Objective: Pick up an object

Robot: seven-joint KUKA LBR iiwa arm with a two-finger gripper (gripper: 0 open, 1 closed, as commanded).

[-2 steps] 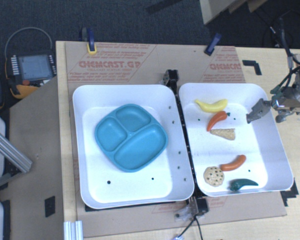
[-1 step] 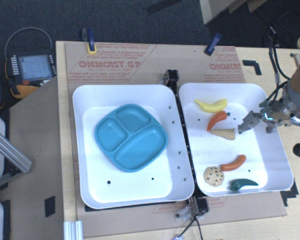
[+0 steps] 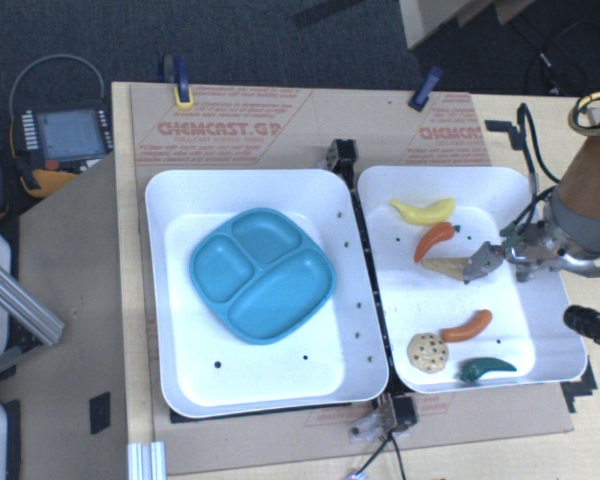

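The arm reaches in low over the right bin, and its gripper sits at the wide end of a tan cone-shaped piece, perhaps a toy ice-cream cone; whether the gripper is spread or pressed together I cannot tell at this size, and nothing is plainly pinched. This looks like the approach or closing step of a pick, so the next move calls for a firm close on the cone, then a straight lift. Around the cone lie five other toy foods, one of each: a yellow banana and a red chili just beyond it, and nearer the camera an orange sausage, a cookie and a green pepper. The left bin holds one blue divided plate.
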